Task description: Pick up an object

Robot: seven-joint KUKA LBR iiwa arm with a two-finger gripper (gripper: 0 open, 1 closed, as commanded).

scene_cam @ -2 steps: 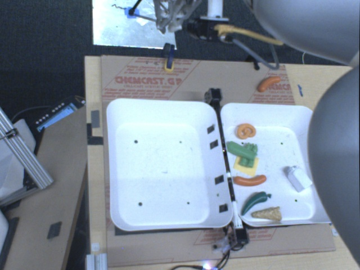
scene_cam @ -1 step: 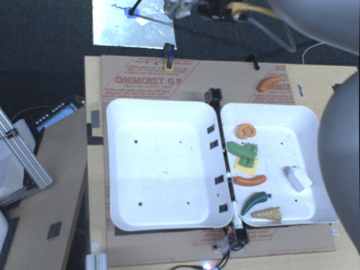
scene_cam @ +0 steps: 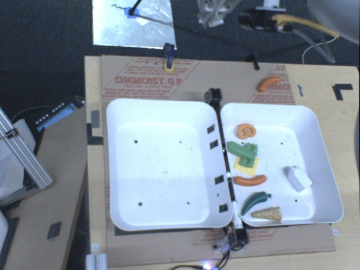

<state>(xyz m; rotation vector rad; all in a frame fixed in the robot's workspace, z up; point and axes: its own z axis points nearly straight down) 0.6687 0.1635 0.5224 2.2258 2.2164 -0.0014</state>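
The right bin (scene_cam: 315, 134) holds several small objects. An orange pretzel-like ring (scene_cam: 246, 131) lies near its back left. Below it a green toy (scene_cam: 242, 149) rests on a yellow block (scene_cam: 246, 163). A red-orange sausage (scene_cam: 249, 180), a dark green pepper (scene_cam: 256, 199) and a tan cone (scene_cam: 266, 213) lie toward the front left. A white block (scene_cam: 297, 178) sits at the right. My gripper (scene_cam: 217, 10) hangs high at the top of the view, far behind the bins, with nothing seen between its fingers.
The left bin (scene_cam: 163, 162) sits beside the right one, joined by a black hinge strip (scene_cam: 222, 156). An orange sausage (scene_cam: 269, 83) lies on the cardboard behind the right bin. A yellow and blue clamp (scene_cam: 169, 58) stands at the bench's back edge.
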